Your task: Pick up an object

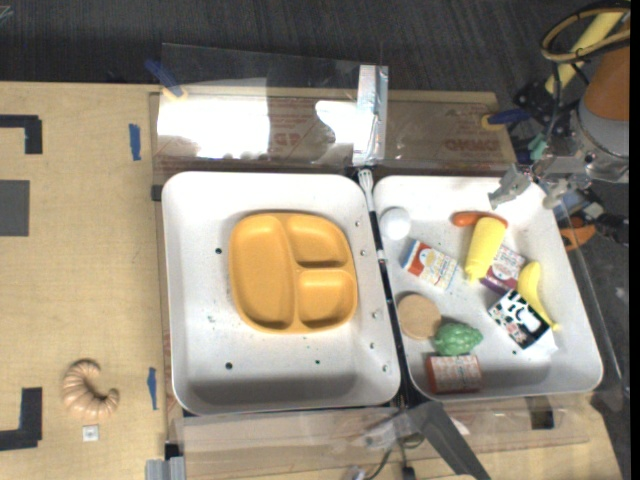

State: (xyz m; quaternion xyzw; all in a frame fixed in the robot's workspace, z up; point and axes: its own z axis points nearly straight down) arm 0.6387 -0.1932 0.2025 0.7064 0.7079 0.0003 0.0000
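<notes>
The right bin (580,368) holds several small items: a yellow bottle (485,246), an orange piece (465,219), a white round object (393,224), a small carton (432,265), a purple packet (505,268), a banana (530,288), a black-and-white box (520,318), a tan disc (418,316), a green broccoli-like toy (457,338) and a red can (453,372). My gripper (528,188) hangs over the bin's far right corner, above and to the right of the yellow bottle. Its fingers stand apart with nothing between them.
The left bin (190,298) bears a yellow divided plate (293,270). A croissant-shaped toy (88,388) lies on the bench at the lower left. A clear plastic sheet (260,118) stands behind the bins. Cables (580,28) hang by the arm at the upper right.
</notes>
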